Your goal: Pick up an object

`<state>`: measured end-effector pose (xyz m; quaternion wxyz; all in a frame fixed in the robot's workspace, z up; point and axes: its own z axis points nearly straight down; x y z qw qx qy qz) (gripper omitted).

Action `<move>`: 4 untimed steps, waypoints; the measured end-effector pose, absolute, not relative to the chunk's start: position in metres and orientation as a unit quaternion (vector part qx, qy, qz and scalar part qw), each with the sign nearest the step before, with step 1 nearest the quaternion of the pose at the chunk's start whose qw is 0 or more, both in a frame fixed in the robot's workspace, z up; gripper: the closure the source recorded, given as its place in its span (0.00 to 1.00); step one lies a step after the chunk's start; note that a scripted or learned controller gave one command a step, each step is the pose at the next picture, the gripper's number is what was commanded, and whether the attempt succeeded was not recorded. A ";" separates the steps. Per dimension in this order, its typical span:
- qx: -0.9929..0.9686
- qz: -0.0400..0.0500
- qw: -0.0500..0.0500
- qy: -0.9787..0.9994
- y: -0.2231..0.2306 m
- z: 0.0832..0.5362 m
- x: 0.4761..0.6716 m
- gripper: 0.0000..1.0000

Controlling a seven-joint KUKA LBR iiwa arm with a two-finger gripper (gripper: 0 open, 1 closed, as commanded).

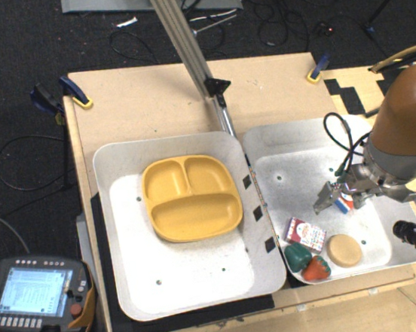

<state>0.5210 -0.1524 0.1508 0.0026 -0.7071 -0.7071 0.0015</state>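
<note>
My gripper (339,196) hangs over the middle of the right bin (284,163), reaching in from the right. A small blue, red and white object (341,204) shows right at its tip; I cannot tell whether it is gripped or lying on the bin floor. Toward the bin's front lie a red and white carton (306,232), a green and red pepper (306,261) and a tan round piece (345,250), all to the front left of the gripper and apart from it.
The left bin (123,210) holds a yellow divided plate (192,198). A metal pole (183,35) slants down to the bins' shared back edge. Black clips (256,197) sit along the divider. A pendant (35,296) lies off the bench at left.
</note>
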 end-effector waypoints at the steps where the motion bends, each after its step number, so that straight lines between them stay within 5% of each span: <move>1: -0.707 0.001 0.003 -0.707 -0.151 0.097 0.520 0.00; 2: -0.707 0.000 -0.001 -0.707 -0.152 0.110 0.522 1.00; 4: -0.706 -0.002 -0.004 -0.708 -0.152 0.235 0.528 1.00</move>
